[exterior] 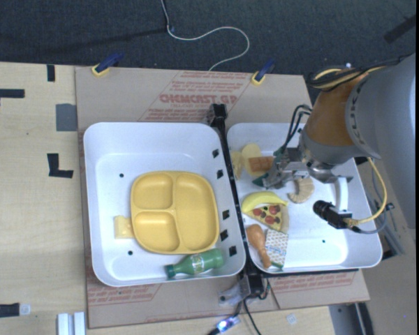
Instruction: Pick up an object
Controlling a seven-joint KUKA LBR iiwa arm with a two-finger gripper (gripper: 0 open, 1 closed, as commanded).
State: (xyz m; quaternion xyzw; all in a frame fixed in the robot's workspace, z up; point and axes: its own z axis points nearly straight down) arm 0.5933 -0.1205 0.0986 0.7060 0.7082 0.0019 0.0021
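Green bottle (195,263) lies lengthwise along left bin's (101,187) near wall, neck pointing right; pincer (285,176) grip unclear.

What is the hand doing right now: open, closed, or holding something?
Hand: low in the right bin among the toy food; its state cannot be told.

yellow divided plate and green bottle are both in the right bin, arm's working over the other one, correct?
Not quite. The camera view shows the yellow divided plate and the green bottle in the left bin, not the right one. The arm's tool is over the right bin, among the food items there, so it is indeed working over the other bin.
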